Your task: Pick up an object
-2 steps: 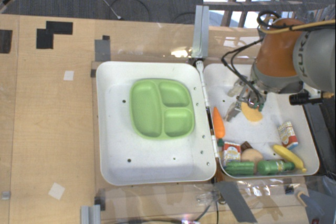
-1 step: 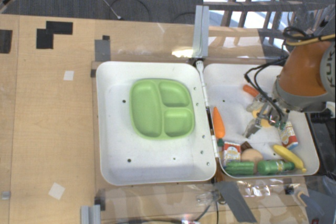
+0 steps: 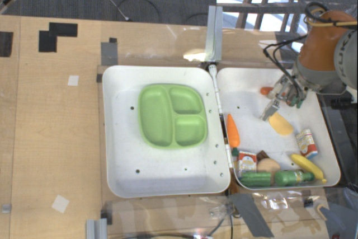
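Note:
My gripper (image 3: pixel 271 111) hangs over the upper part of the right bin (image 3: pixel 246 92), reaching in from the right under the orange-banded wrist. Its tip sits just above and left of a pale yellow lump (image 3: pixel 282 125) lying on the bin floor, and I cannot tell whether it touches it. A small red item (image 3: pixel 265 90) pokes out to the left of the gripper, partly hidden by it. Nothing visibly hangs from the gripper.
An orange carrot (image 3: pixel 232 130) lies along the right bin's left wall. A small can (image 3: pixel 306 143), a banana (image 3: pixel 307 165), a green bottle (image 3: pixel 293 177), a green cucumber (image 3: pixel 256 178), a red-white box (image 3: pixel 246 162) and a beige ball (image 3: pixel 268 165) crowd its front. The left bin (image 3: pixel 123 170) holds a green divided plate (image 3: pixel 172 116).

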Motion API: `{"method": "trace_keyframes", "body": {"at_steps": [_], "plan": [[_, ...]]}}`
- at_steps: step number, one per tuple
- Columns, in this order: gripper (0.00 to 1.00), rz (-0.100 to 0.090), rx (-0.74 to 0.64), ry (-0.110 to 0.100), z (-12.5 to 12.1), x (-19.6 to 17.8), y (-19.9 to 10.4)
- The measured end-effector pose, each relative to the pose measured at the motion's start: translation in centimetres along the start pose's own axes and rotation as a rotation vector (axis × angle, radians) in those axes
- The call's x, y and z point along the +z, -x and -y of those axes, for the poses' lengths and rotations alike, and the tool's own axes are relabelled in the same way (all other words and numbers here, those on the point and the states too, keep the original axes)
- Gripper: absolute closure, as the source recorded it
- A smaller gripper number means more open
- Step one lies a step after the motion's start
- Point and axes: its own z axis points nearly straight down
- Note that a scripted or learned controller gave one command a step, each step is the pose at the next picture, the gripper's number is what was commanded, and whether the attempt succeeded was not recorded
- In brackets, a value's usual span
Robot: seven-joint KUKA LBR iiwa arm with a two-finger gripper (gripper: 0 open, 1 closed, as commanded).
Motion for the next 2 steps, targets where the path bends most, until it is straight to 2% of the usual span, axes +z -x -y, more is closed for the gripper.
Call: {"method": "trace_keyframes", "body": {"at_steps": [1,2], "plan": [[0.00,0.009,-0.142,-0.010,-1.7,0.0,-1.0],[0.00,0.024,-0.170,0.004,2.5,0.0,-3.6]]}}
